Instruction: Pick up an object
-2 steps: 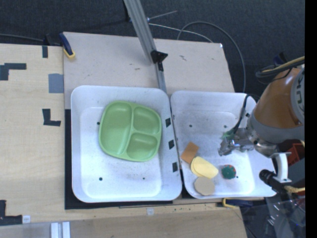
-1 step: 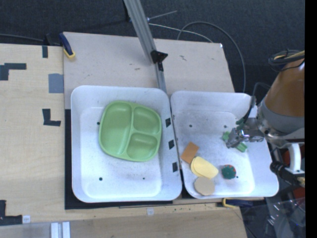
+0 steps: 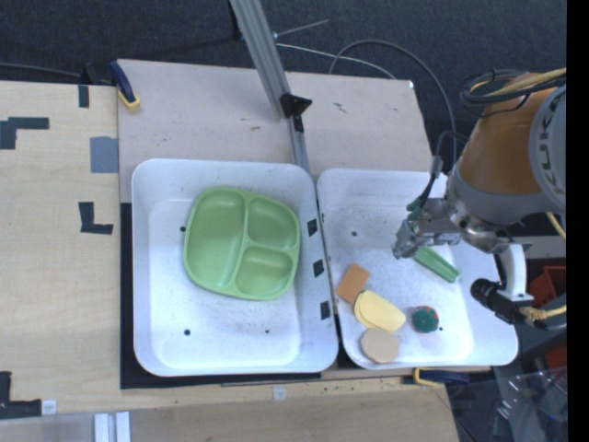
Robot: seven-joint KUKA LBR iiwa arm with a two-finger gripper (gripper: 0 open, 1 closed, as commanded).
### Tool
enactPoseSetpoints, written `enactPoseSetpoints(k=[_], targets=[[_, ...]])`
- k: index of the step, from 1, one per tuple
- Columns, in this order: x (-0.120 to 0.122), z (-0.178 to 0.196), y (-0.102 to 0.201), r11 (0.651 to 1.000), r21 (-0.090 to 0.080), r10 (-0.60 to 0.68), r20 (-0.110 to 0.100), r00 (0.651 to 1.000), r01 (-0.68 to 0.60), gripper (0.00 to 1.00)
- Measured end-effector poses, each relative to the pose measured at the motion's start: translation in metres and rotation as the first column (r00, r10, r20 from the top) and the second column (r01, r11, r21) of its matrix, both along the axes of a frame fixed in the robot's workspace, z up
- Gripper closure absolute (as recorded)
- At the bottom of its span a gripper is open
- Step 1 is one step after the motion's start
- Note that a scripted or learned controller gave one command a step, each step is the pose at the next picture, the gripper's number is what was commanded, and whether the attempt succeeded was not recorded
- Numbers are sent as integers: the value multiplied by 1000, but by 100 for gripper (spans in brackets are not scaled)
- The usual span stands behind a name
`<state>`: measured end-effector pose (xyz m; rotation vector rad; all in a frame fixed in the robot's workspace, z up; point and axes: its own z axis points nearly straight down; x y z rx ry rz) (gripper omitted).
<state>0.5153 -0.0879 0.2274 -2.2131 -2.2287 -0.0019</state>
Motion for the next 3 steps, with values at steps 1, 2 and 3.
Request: enactPoseSetpoints(k=[1,2,3], targets=[[28,7,52,1000,1,1,0,1000,-1,100],[59,4,102,1000,0,0,0,1000,0,100],[76,-8,154,1000,-1,0,-2,1000,0,100]])
